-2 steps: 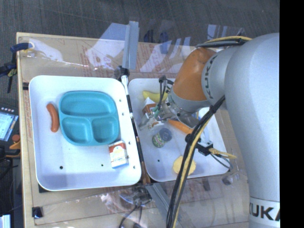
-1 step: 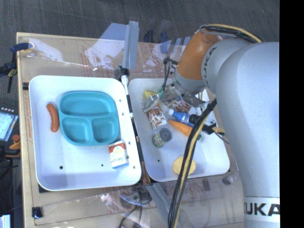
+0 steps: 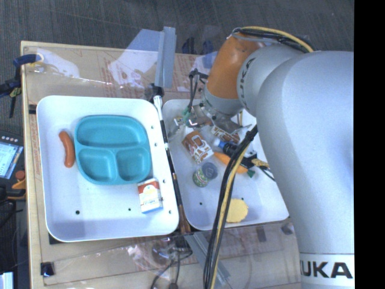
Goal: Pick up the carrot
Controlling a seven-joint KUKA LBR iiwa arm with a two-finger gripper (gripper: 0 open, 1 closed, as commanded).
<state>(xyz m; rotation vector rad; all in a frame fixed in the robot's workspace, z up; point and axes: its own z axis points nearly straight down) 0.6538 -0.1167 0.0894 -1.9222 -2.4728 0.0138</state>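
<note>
You see the tool (image 3: 201,118) low over the right bin (image 3: 264,212), grip state untellable, because the carrot (image 3: 231,160) lies there just right of it among clutter.

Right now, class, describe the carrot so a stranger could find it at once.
Look in the right bin, under the grey arm. The carrot lies just right of the brown-and-white packet, partly behind a black cable. It is the one slim orange stick there.
</note>
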